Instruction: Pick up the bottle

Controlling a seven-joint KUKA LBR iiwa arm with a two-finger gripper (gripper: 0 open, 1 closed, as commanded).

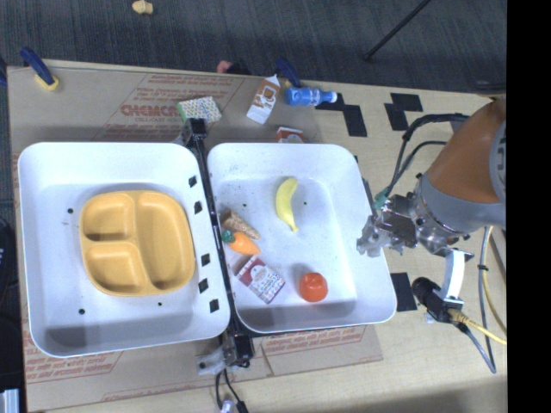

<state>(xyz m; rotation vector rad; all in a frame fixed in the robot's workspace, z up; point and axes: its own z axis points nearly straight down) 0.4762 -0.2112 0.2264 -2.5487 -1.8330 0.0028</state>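
the bottle [310, 96] is a small blue one with a lighter cap end, lying on its side on the cardboard, outside the bins, just past the far edge of the right bin [344, 157]

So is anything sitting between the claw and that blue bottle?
Nothing visible blocks it. The blue bottle lies on the bench beyond the right bin, outside both bins. The gripper hovers at that bin's right rim, with open bench between them.
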